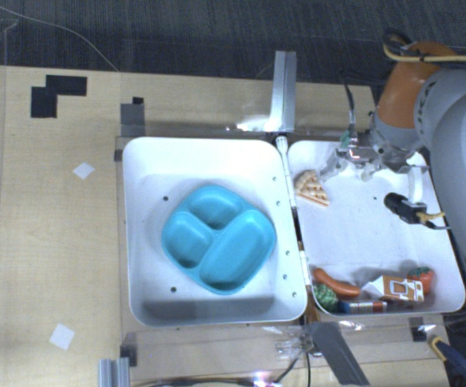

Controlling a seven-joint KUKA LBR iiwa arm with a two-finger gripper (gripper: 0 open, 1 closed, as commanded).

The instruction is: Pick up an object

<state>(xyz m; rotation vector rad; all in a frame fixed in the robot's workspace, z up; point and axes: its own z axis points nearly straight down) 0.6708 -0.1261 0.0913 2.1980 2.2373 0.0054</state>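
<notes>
Gripper (354,153) low over right bin (378,240), near waffle piece (312,189); probably lined up to grab. Fingers' state: cannot tell. Toys piled at front wall.

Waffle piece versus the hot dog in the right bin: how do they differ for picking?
The waffle piece is tan, wedge-shaped and lies alone near the bin's upper left; the hot dog is red-orange, long and lies along the bottom edge. The waffle piece has open floor around it; the hot dog is crowded against other items. The waffle piece is nearer the hand. Both lie flat in the right bin.
</notes>
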